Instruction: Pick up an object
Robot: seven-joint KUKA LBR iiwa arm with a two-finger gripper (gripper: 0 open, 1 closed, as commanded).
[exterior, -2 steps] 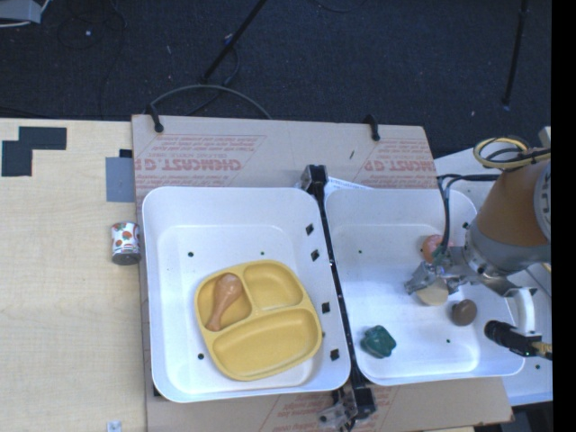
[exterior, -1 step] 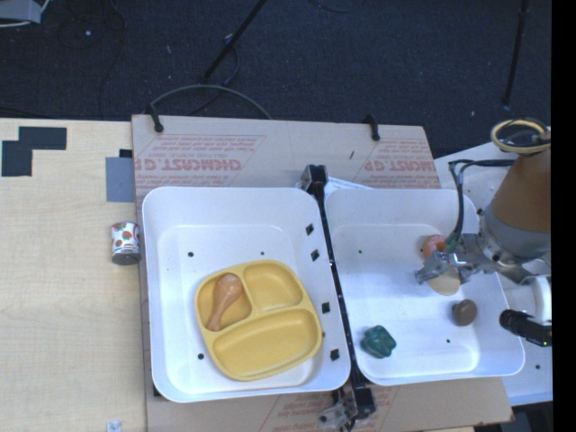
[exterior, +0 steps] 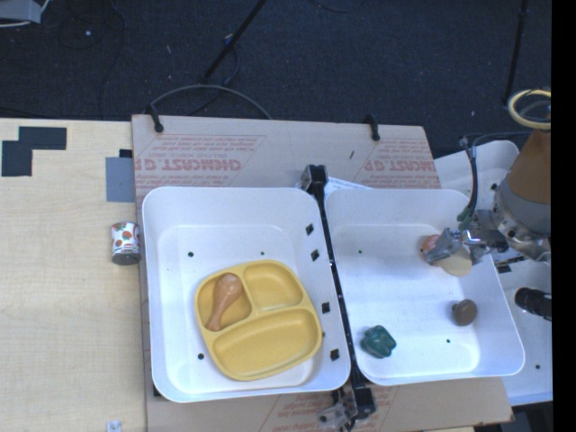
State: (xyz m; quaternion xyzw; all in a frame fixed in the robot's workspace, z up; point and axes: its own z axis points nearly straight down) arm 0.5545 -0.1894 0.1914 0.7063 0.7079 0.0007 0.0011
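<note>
My gripper (exterior: 445, 247) is low over the right bin (exterior: 405, 367), near its right wall, at the end of the grey and orange arm (exterior: 526, 187). A small pink object (exterior: 430, 241) shows at the gripper's left tip and a cream-coloured object (exterior: 458, 265) lies right under it; I cannot tell whether either is gripped. A brown round object (exterior: 464, 312) rests on the bin floor below the gripper. A green crumpled object (exterior: 379, 341) lies near the bin's front left.
The left bin (exterior: 171, 241) holds a yellow divided plate (exterior: 270, 345) with a tan drumstick (exterior: 224, 300) in its upper-left section. A small printed can (exterior: 125, 242) lies on the bench left of the bins. A black divider (exterior: 328, 268) runs between the bins.
</note>
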